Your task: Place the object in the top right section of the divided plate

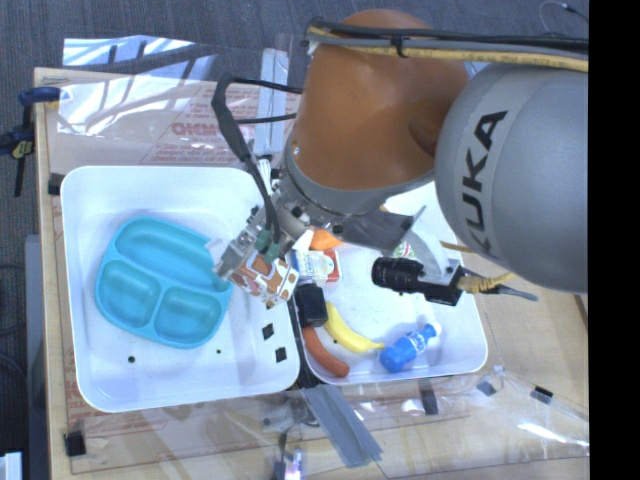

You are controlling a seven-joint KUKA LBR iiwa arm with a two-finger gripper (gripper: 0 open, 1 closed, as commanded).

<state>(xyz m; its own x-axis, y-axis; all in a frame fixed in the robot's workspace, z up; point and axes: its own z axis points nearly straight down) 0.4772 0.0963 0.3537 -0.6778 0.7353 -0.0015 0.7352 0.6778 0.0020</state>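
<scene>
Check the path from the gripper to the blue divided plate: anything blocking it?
Nothing visible stands between them. The gripper sits at the right edge of the left bin, just beside the blue divided plate, whose sections look bare. The banana and bottle lie in the right bin.

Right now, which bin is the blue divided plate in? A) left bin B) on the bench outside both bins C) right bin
A: the blue divided plate lies flat on the floor of the left bin, while the banana, the sausage and the small blue bottle lie in the right bin.
</scene>
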